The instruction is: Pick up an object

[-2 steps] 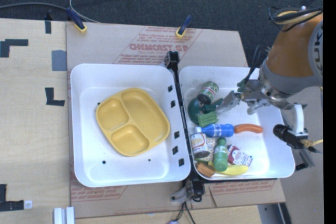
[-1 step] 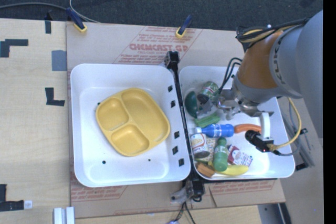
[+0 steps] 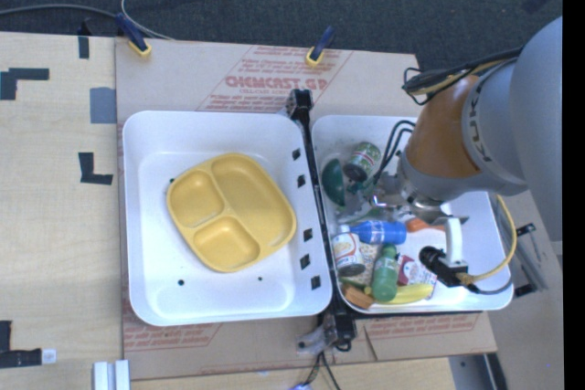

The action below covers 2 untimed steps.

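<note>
The right bin [image 3: 489, 301] holds a heap of small objects. Among them are a green labelled can [image 3: 364, 158], a dark green rounded object [image 3: 335, 181], a blue bottle [image 3: 377, 233] lying on its side, a green bottle [image 3: 386, 274], a yellow banana [image 3: 413, 294] and a white labelled can [image 3: 345, 251]. My gripper [image 3: 382, 195] reaches down into this bin from the right, under the arm's orange band [image 3: 446, 132]. It sits just above the blue bottle and right of the dark green object. The wrist hides what is directly beneath it.
The left bin [image 3: 151, 288] holds a yellow divided plate [image 3: 230, 211]. A black divider [image 3: 311, 196] with clips runs between the bins. Both bins rest on a cardboard sheet [image 3: 265, 78]. A yellow cable [image 3: 498, 265] loops by the wrist over the right bin's corner.
</note>
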Each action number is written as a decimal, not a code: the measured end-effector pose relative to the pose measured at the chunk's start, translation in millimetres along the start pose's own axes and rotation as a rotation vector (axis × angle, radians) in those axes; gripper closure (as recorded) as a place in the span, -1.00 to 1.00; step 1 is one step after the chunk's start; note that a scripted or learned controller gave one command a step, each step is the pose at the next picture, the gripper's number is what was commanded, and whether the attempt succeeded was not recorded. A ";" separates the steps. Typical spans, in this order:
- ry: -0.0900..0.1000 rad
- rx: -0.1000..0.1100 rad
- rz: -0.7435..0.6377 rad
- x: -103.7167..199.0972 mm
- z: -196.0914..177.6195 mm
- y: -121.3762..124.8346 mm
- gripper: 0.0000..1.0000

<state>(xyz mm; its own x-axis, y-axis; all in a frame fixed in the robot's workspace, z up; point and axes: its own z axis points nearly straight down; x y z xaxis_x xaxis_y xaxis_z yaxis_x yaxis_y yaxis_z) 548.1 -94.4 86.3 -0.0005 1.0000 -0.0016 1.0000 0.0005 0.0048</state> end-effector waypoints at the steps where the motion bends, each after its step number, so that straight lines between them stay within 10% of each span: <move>1: -0.001 -0.001 0.000 -0.5 -9.7 0.3 1.00; 2: -0.001 -0.001 0.001 -0.4 -9.5 0.2 -1.00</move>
<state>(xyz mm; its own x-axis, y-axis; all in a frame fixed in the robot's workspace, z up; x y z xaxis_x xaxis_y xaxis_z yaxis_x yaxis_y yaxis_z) 548.3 -94.8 95.9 0.0000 1.0000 -0.0026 1.0000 0.0000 0.0054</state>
